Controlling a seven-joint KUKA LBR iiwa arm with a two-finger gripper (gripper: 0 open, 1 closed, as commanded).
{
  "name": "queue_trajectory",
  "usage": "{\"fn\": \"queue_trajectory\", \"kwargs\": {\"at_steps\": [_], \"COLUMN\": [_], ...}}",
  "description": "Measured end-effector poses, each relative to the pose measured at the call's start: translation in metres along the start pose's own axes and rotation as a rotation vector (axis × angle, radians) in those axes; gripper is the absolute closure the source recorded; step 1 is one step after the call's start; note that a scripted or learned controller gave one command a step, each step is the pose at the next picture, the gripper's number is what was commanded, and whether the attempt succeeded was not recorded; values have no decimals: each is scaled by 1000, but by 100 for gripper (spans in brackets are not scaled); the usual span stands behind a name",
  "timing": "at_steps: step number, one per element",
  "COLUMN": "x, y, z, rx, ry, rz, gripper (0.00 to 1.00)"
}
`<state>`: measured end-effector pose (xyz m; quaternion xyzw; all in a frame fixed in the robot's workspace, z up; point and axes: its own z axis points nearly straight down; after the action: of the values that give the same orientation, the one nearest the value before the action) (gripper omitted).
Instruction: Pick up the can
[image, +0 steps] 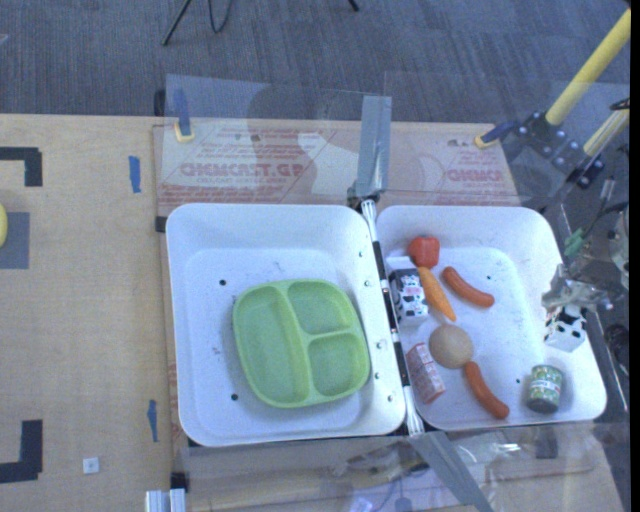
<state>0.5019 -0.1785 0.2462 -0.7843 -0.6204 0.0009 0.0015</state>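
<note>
The can (545, 388) is small, with a green label and a pale lid. It stands upright in the near right corner of the right bin (520, 225). My gripper (572, 296) shows as a grey metal shape over the right rim of that bin, up and to the right of the can and apart from it. A small black-and-white patterned piece (566, 331) sits just below the gripper at the rim.
The right bin also holds a red tomato (424, 250), a carrot (437, 293), two sausages (468, 288) (485, 390), a tan round item (451, 346), a cow-patterned carton (408, 296) and a red carton (425, 372). A green divided plate (300, 342) lies in the left bin (200, 250).
</note>
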Motion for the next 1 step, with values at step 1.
{"fn": "queue_trajectory", "kwargs": {"at_steps": [1], "x": [43], "y": [73], "z": [-138], "rx": [-4], "ry": [-2], "rz": [210], "gripper": [100]}}
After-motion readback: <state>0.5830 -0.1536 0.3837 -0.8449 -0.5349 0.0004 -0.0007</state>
